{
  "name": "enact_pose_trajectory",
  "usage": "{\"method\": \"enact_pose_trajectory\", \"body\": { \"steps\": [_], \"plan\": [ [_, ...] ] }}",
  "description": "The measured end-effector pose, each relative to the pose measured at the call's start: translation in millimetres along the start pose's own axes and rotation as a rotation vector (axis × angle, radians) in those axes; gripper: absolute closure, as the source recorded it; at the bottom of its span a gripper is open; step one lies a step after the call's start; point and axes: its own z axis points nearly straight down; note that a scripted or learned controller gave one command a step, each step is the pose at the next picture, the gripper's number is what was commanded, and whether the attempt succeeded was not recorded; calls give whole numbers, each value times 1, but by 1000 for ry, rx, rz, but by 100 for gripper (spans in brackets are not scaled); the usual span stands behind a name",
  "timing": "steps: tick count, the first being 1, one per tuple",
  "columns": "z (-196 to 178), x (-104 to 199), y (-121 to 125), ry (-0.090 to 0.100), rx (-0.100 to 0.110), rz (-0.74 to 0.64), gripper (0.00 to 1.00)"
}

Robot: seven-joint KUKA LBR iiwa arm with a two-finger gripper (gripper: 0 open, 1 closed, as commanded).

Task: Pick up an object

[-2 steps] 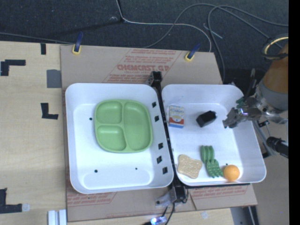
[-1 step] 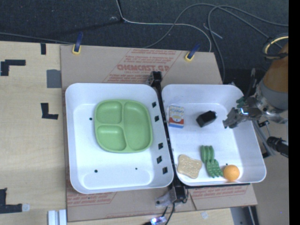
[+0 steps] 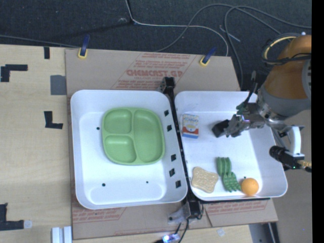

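Now, left bin: green divided plate at its middle
Right bin: small carton near top-left corner; bread slice, green vegetable, orange along bottom edge
Gripper: low over bin's upper middle, grasping nothing; arm enters from right edge

Two bins sit side by side on the table; the left bin holds a divided plate near its centre; in the right bin, a small carton lies at ten o'clock, a cracker at seven, a leafy toy at six, and a round fruit at five, just beside it.
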Motion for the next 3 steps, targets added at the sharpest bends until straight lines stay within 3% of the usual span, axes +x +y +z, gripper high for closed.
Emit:
{"method": "enact_pose_trajectory", "body": {
  "steps": [2, 3],
  "plan": [
    [-13, 96, -8, 1, 0, -1, 100],
    [-1, 153, -15, -1, 2, 1, 100]
  ]
}}
